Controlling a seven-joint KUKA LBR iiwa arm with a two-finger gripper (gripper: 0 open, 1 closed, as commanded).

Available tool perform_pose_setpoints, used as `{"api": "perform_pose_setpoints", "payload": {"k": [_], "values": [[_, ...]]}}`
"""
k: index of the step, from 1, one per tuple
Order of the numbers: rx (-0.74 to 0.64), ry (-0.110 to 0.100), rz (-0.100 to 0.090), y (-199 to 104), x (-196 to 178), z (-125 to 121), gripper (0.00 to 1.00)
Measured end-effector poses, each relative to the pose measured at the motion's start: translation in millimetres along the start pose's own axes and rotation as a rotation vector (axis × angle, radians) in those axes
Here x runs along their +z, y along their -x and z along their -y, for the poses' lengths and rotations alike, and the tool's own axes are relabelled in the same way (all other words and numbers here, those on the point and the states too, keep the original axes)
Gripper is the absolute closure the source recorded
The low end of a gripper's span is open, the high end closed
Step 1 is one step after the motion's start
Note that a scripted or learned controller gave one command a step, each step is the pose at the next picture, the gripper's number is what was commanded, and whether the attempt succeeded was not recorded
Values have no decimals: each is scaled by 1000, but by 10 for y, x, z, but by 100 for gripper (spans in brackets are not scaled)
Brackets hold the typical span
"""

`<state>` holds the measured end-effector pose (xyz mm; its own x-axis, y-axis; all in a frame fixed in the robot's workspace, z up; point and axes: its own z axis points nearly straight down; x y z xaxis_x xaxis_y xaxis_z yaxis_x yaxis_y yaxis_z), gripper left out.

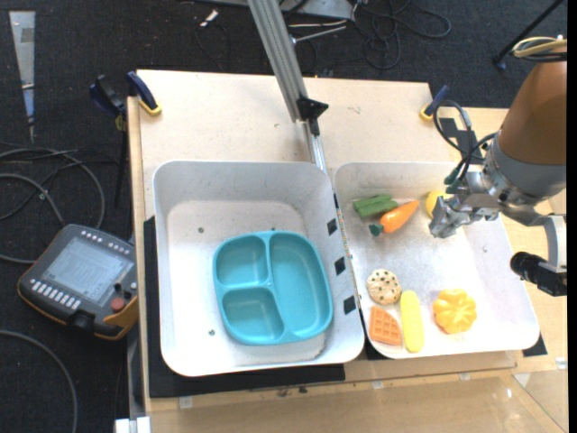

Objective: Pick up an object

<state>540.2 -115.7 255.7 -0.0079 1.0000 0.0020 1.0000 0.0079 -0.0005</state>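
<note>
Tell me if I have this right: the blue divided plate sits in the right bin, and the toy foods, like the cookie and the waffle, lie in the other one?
Not quite. The camera view shows the blue divided plate in the left bin. The toy foods, like the cookie and the waffle, lie in the other one, the right bin.

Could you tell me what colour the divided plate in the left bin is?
The divided plate is light blue, seen clearly in the camera view.
</note>
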Motion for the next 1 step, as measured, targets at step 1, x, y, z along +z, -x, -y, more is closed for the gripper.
{"api": "perform_pose_setpoints", "payload": {"k": [1], "values": [[0,0,0,-530,69,-70,100]]}}
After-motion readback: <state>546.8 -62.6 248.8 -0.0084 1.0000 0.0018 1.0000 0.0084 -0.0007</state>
